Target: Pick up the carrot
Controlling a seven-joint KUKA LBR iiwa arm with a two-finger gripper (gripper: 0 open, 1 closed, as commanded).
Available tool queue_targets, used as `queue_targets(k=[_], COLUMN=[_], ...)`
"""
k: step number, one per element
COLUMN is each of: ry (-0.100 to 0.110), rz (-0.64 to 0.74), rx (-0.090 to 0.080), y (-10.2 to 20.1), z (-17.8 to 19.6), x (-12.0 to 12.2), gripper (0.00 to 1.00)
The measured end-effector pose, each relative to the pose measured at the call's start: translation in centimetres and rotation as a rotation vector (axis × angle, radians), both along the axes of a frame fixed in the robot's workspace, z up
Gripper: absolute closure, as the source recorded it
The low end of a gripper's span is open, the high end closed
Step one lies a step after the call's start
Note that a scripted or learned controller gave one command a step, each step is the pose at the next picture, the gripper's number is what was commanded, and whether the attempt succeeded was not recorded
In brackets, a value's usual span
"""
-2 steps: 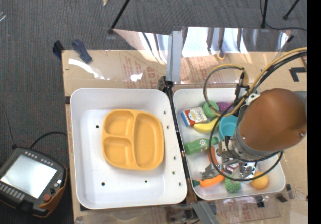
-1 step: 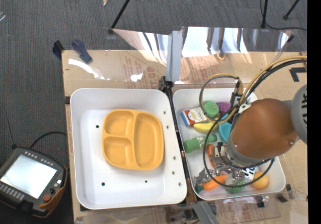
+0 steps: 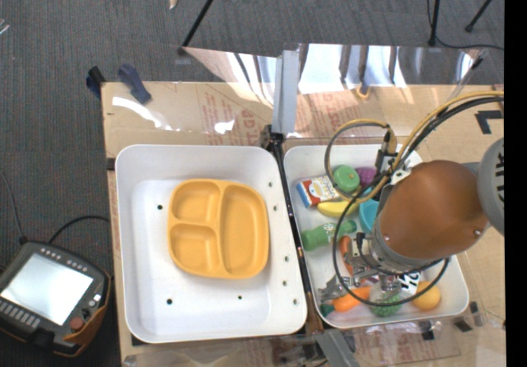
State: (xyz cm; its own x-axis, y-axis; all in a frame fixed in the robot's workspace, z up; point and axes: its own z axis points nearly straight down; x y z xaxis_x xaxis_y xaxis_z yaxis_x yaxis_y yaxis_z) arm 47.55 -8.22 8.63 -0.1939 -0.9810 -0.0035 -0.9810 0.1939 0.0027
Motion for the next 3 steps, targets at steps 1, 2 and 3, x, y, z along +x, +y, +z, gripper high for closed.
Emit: queue_targets(k=[1,2,3], ry=[0.004,0.000,0.006], rz=[-0.191,0.104,0.106], rx=[-0.001,0.000,0.005], y=[-0.31,-0.40,0.13], z=[-0.04,0.04,0.84], x=[-0.10,0.00,-0.11], gripper=[0.00,0.00,1.00])
